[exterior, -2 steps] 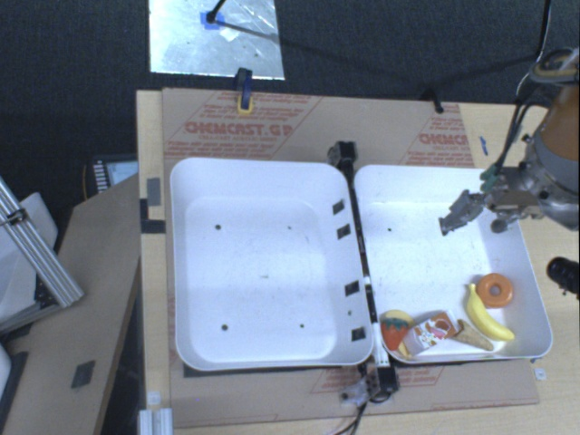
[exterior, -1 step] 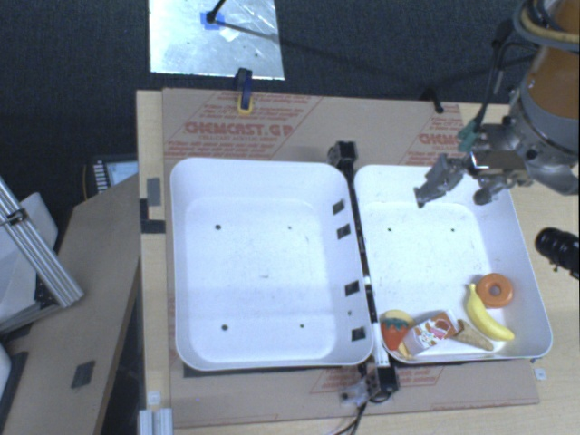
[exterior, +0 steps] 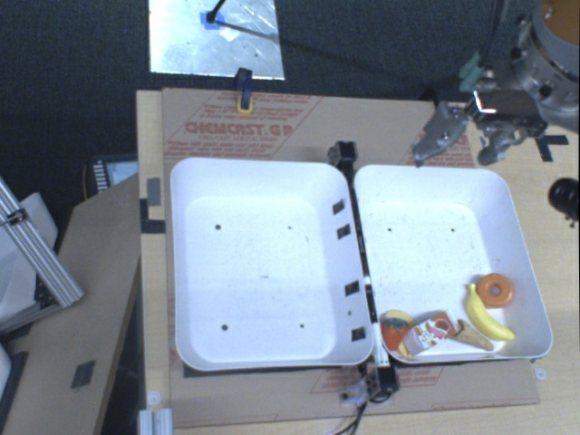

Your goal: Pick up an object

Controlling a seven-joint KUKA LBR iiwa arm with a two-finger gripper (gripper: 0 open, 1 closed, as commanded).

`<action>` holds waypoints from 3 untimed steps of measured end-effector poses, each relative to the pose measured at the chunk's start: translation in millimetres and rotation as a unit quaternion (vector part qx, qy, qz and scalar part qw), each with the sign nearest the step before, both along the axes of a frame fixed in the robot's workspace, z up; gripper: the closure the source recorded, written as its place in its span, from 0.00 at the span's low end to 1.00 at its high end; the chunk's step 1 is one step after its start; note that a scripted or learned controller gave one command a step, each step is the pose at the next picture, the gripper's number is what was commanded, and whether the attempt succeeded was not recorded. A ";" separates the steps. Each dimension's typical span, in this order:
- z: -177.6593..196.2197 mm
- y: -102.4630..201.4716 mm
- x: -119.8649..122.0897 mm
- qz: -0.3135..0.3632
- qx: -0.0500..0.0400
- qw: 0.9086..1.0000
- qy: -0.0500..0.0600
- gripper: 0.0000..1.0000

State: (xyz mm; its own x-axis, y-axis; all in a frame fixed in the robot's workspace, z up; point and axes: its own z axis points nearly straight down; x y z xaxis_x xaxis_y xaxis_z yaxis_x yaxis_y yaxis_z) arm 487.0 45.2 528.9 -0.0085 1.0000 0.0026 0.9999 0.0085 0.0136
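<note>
**Reaching for the fruit pile**

Hovering at the upper right of the frame, my pincer (exterior: pixel 462 143) hangs released and holds nothing, above the far rim of the right bin (exterior: pixel 426 234). The banana (exterior: pixel 486 317) lies at lower right beside an orange ring (exterior: pixel 495 289), touching a packet (exterior: pixel 430 332). I judge it best to descend squarely over the banana's middle, fingers straddling its width.
</note>
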 end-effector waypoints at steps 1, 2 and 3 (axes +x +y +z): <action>6.4 113.3 -1.5 0.004 0.000 1.000 0.005 0.00; 5.4 193.6 -1.8 0.002 0.000 1.000 0.007 0.00; 17.6 189.5 -0.4 -0.001 0.001 1.000 0.005 1.00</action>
State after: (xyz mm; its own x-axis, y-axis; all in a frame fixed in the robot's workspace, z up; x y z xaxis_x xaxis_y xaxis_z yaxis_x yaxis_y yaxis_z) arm 486.6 234.8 546.5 -0.0060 1.0000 0.0040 1.0000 0.0060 0.0042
